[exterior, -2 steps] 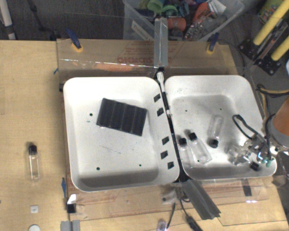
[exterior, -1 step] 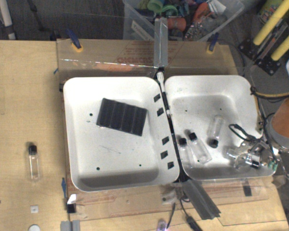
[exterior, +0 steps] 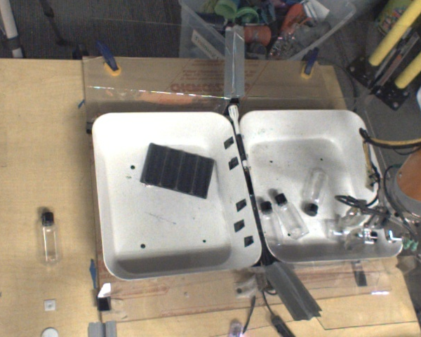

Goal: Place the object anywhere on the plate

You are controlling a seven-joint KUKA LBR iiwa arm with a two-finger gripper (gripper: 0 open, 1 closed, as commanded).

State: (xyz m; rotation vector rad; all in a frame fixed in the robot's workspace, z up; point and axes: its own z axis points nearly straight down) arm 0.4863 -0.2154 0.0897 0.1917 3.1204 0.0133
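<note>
Down at the near right corner of the right bin (exterior: 351,128) sits the gripper (exterior: 361,232), low over the floor; whether its fingers are apart or together, I cannot tell. 3 clear vials (exterior: 313,192) with black caps lie in that bin, just left of the gripper. Over in the left bin (exterior: 119,135), the dark ribbed plate (exterior: 177,170) lies flat. 1 more vial (exterior: 49,236) rests on the bench (exterior: 28,118).

Arm (exterior: 412,181): orange band at the frame's right edge. Black cables loop around it. Gripper (exterior: 365,232): shiny metal w/ thin wires.
</note>
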